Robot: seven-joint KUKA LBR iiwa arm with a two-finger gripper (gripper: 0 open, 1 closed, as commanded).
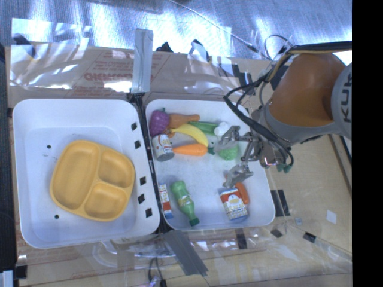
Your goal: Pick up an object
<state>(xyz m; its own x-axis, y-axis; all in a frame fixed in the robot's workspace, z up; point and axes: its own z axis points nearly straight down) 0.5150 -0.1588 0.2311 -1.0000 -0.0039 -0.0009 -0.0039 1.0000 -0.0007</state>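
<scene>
**A:** What is lying in front of the arm, biggest things first?

**B:** Two white bins are sitting side by side. The left bin [30,220] is holding a yellow divided plate [91,179]. The right bin [206,219] is holding the small things, and the grey and orange arm [305,94] is reaching over its right rim.

**A:** Where is the gripper [232,154] hanging, and are the fingers gripping anything?

**B:** It is hovering over the right half of the right bin. The fingers are standing spread apart, one toward the far side and one toward the near side, with nothing caught between them.

**A:** So which thing is it likely going for?

**B:** My guess is the green vegetable [228,152], which is lying just under the far finger. A can with a red label [234,204] is lying near the other finger, close to the front wall.

**A:** What else is crowding the spot?

**B:** A carrot [190,150], a banana [192,134] and a bunch of purple grapes [158,122] are clustering to the left, beside a small tin [163,147]. A green bottle [184,202] is lying further forward.

**A:** How should it be doing this step well?

**B:** I would be centring the open fingers over one item alone, then lowering straight down. The carrot is nearly touching the green vegetable, so closing off-centre is risking a pinch on both or a slip.
</scene>
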